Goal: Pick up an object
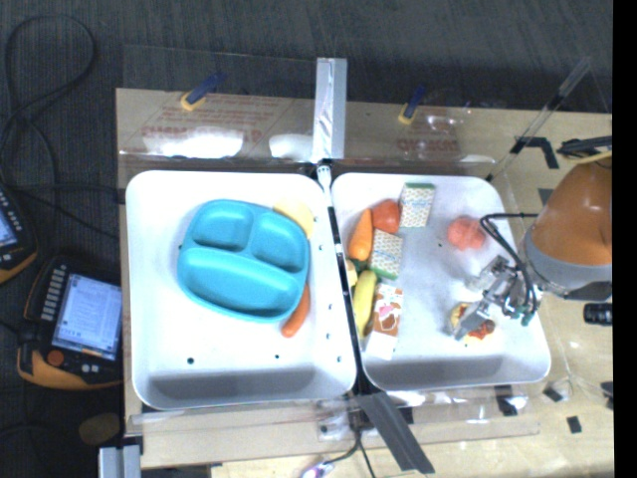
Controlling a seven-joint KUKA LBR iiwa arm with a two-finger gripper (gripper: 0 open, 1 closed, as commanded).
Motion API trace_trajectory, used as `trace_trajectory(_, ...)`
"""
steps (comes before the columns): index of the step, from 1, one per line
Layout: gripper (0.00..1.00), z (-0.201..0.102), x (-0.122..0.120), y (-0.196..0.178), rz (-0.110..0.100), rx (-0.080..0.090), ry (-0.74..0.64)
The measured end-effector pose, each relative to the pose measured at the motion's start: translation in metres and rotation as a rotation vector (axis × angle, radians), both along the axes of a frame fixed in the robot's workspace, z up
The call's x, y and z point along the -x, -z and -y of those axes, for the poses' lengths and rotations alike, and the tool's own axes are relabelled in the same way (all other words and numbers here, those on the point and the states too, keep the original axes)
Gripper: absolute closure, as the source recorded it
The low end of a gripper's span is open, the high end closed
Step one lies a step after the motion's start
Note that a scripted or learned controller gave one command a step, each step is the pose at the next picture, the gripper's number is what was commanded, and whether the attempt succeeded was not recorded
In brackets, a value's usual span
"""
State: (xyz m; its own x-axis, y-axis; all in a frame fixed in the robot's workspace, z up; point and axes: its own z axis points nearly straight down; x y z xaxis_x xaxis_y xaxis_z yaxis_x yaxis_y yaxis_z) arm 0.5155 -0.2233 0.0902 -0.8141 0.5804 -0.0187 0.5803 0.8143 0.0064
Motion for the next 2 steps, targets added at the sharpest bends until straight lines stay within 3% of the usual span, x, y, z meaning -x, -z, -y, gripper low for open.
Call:
trace_trajectory(1,0.00,-0.0045,0.0208,-0.0005,0.004,-0.013,0.384)
trace_trajectory(2,1.00,-0.0040,0.0209,-0.0066,-0.001,-0.012,0.385)
